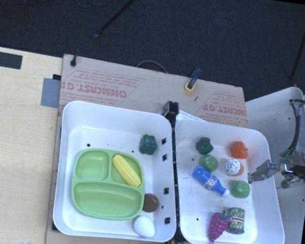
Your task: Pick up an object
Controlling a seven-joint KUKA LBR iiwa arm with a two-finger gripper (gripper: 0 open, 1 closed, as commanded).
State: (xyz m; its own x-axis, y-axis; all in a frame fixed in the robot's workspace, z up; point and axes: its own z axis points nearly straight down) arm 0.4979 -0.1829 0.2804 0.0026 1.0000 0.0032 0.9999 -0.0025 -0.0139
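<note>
The right bin (pixel 265 221) holds several toys: a blue bottle (pixel 209 180), a white ball (pixel 232 167), an orange-red piece (pixel 238 149), two green round pieces (pixel 209 162) (pixel 239 189), a dark green piece (pixel 204 145), a small can (pixel 235 220) and purple grapes (pixel 217 226). My gripper (pixel 262 172) reaches in over the bin's right rim, just right of the white ball and above the nearer green round piece. It is small and dark against the rim, and I see nothing held in it.
The left bin (pixel 71 135) carries a green divided plate (pixel 106 197) with a yellow corn cob (pixel 127 170) on it, a dark green toy (pixel 148 144), a brown ball (pixel 150 202) and a white egg (pixel 144 226). A divider (pixel 171 167) separates the bins.
</note>
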